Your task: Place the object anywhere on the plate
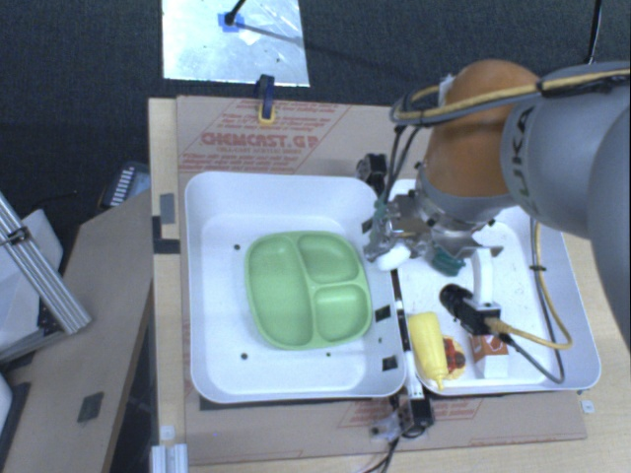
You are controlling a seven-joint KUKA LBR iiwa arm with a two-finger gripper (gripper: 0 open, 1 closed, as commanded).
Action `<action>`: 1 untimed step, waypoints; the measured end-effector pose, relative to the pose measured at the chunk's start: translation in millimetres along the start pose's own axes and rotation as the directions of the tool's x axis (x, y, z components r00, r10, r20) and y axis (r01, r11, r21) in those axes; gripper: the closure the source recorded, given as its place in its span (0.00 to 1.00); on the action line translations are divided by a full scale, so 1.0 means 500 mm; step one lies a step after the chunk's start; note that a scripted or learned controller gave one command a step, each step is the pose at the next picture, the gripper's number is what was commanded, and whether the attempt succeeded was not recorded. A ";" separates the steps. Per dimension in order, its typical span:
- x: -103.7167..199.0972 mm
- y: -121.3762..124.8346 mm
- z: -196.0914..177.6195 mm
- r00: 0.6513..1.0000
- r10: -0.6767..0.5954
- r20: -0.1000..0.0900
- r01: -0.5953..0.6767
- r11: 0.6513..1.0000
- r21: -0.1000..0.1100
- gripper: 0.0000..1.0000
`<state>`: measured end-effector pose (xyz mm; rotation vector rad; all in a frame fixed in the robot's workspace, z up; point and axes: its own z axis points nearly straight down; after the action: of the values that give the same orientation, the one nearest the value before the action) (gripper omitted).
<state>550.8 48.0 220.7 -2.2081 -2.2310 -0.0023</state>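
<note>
A green plate (pixel 301 289) with three compartments lies in the left white bin (pixel 212 264). My gripper (pixel 392 247) hangs over the divider between the two bins, just off the plate's upper right rim. A small white thing (pixel 391 258) shows right at its tip, and I cannot see whether it is gripped. The right bin (pixel 562 313) holds a yellow banana-like piece (pixel 428 341), a small red item (pixel 454 355) beside it, a brown and white box (pixel 490 351), a long white piece (pixel 483 276) and a teal piece (pixel 449 261).
The grey arm with its orange band (pixel 483 116) covers the upper part of the right bin. Both bins rest on a cardboard sheet (pixel 266 136) on the bench. A shiny metal sheet (pixel 235 28) lies beyond the bench's far edge.
</note>
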 end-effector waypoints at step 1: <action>0.104 -0.009 -0.012 1.000 0.000 0.000 0.000 1.000 -0.002 1.00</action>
<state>546.0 100.0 226.8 -2.2092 -2.2321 -0.0041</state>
